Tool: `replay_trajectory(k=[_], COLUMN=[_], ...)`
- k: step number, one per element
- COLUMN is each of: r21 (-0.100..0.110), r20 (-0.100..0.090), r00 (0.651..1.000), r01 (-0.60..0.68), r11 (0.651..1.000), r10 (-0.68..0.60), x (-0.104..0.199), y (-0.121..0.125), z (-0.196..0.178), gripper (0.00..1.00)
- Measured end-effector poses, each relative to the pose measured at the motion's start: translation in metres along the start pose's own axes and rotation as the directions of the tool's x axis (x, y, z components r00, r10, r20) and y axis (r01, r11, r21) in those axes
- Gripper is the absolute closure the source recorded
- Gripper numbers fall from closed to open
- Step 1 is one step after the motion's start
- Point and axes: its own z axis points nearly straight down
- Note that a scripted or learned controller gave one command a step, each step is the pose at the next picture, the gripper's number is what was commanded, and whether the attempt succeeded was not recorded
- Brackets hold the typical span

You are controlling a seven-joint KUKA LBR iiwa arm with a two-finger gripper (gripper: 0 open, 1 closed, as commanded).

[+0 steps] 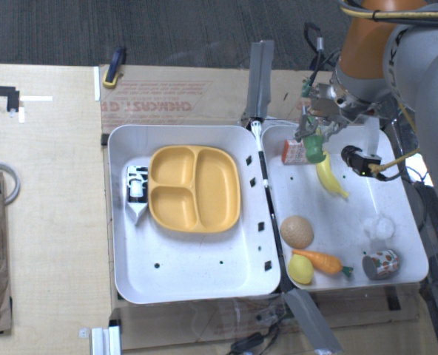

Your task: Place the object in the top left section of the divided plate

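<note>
gripper [313,140]: low over right bin's [396,198] back left corner, fingers clamped on green object [314,149]
green object: between fingertips, beside red-white carton [294,152], above banana [330,176]
divided plate [195,188]: yellow, in left bin [197,272], well apart from the gripper
other right bin items: brown ball [297,231], carrot [319,261], lemon [300,270], cup [382,263]

One fixed camera above the bench [41,198], looking down at a slant, both white bins [197,283] in frame side by side, arm [396,43] entering from the right, moderately close
</note>
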Motion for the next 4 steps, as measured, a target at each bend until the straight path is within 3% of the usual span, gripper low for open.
replay_trajectory(k=[1, 2, 3, 4], r21=[0.001, 0.0, -0.001, -0.041], r20=[-0.001, -0.001, -0.001, -0.006], r00=[0.995, 0.999, 0.998, 0.999], r01=[0.102, 0.034, 0.06, -0.037], r11=[0.995, 0.999, 0.998, 0.998], r10=[-0.102, -0.034, -0.06, 0.037], x=[0.058, 0.136, 0.198, 0.251], y=[-0.009, -0.016, -0.068, -0.101], z=[0.012, 0.012, 0.086, 0.089], gripper=[1.0, 1.0, 1.0, 1.0])
